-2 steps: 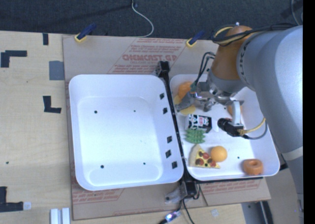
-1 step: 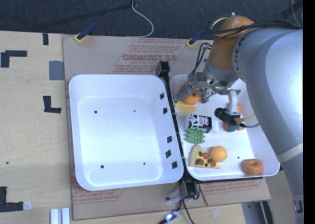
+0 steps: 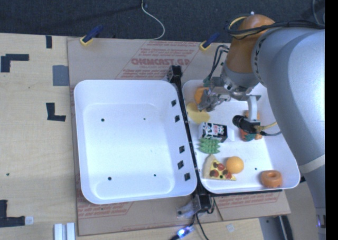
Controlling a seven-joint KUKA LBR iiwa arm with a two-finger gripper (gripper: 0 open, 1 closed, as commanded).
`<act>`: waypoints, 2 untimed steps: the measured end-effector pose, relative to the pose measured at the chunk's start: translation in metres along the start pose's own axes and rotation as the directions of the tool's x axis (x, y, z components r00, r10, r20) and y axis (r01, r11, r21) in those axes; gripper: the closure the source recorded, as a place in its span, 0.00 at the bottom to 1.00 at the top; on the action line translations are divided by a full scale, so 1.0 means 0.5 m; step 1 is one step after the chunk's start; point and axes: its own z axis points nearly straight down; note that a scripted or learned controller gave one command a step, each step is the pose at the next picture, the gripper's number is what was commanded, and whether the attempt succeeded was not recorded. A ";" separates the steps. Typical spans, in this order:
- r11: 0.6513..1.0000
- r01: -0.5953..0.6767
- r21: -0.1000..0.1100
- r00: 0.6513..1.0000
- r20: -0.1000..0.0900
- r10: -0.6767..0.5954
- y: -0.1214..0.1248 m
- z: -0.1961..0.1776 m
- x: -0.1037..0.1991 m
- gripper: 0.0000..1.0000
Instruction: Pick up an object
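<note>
My gripper (image 3: 208, 99) hangs low in the right bin (image 3: 275, 149), close to its far left corner. From this angle I cannot tell whether it is apart or together. Just to its left, touching or nearly so, sits an orange fruit (image 3: 199, 95). A yellow piece (image 3: 195, 115) lies just below and left of me, against the bin's left wall. Any of these could be picked, and all lie in this same bin. Farther toward the near side comes a black-and-white box (image 3: 214, 130), with a green toy (image 3: 209, 145) right against its near edge. Beyond those lies a pizza slice (image 3: 216, 171), and an orange ball (image 3: 235, 164) touches its right side. To my right and a little nearer, a small orange thing (image 3: 247, 135) is partly hidden, so I cannot say what it is. A donut (image 3: 271, 179) lies well apart from me, in the near right corner. The left bin (image 3: 127, 94) is beside me, across the two rims.
</note>
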 end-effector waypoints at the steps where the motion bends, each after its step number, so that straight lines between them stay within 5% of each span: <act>1: 1.000 0.002 0.012 1.000 -0.010 -0.001 0.004 0.016 -0.016 1.00; 2: 1.000 0.001 0.017 1.000 -0.012 -0.001 0.002 0.017 -0.065 1.00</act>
